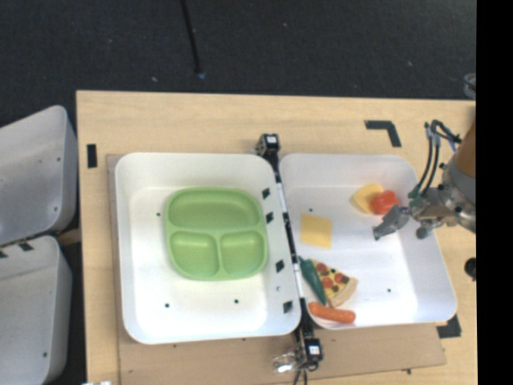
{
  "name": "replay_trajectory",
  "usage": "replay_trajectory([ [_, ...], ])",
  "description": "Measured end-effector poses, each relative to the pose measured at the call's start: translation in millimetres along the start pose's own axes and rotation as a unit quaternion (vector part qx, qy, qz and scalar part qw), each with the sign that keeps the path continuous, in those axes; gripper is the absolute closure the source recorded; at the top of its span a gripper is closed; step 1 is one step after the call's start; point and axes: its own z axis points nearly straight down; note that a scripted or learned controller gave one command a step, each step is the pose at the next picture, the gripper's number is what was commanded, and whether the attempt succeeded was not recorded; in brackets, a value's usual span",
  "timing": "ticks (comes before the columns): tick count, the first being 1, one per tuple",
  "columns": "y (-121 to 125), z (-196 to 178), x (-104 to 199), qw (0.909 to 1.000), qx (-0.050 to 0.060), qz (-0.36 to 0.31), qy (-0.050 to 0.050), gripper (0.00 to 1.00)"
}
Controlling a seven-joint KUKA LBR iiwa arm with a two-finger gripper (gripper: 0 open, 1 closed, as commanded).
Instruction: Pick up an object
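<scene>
The right bin holds several toy foods. A yellow cheese square lies near its left wall. A yellow piece with a red piece on it sits toward the back. A pizza slice, a green item and an orange sausage-like piece lie at the front left. My gripper hangs over the right side of this bin, just right of the yellow and red piece. It is open, with nothing between its fingers.
The left bin holds a green divided plate. A black-clipped divider runs between the bins. Cables hang off the arm at the right. The wooden bench surrounds both bins.
</scene>
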Motion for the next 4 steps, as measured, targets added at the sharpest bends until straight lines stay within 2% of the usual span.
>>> replay_trajectory([
  [1,2.7,-6.7,0.3,1.0000,-0.006,-0.002,-0.002,0.00],
  [2,12.2,43.3,-5.2,1.0000,-0.005,-0.001,-0.002,0.00],
  [3,15.4,93.5,3.1,1.0000,-0.005,0.000,-0.001,0.00],
  [4,15.4,124.0,2.0,1.0000,-0.005,0.000,-0.002,0.00],
])
